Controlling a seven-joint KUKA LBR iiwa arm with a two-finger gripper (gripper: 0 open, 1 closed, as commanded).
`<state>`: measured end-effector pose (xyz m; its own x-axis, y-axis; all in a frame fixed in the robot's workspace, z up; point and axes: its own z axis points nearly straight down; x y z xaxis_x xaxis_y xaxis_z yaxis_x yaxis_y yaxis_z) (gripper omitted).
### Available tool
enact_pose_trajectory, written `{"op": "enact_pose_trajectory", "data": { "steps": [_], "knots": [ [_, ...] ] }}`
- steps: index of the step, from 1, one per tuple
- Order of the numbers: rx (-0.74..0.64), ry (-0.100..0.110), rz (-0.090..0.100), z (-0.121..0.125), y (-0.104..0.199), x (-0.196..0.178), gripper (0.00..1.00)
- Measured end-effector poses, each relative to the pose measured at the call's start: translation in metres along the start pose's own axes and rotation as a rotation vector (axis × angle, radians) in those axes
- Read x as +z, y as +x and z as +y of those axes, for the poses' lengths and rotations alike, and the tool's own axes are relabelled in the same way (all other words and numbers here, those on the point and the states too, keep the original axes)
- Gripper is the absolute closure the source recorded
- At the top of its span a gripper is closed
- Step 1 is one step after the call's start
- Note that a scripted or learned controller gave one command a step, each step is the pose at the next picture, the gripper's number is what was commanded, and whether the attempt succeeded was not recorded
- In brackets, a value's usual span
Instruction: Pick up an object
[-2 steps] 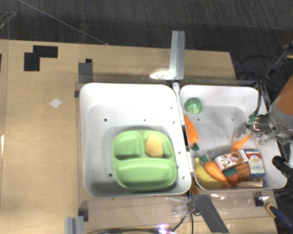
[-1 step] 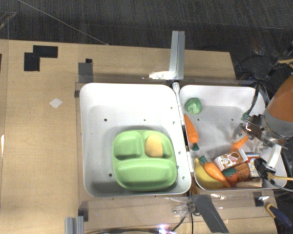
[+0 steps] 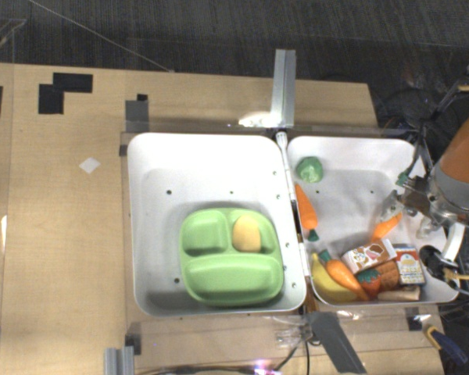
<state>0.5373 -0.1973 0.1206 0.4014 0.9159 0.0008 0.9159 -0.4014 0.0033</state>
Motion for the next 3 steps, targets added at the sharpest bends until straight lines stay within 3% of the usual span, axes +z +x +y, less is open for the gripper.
{"op": "enact_pose_trajectory", "data": {
  "steps": [1, 2, 3],
  "knots": [
    [-0.012, -0.011, 0.000, 0.009, 0.022, 0.030, 0.00],
    [-0.174, -0.001, -0.001, 0.022, 0.009, -0.004, 0.00],
    [-0.144, -0.011, 0.000, 0.030, 0.035, 0.030, 0.00]
  ]
}}
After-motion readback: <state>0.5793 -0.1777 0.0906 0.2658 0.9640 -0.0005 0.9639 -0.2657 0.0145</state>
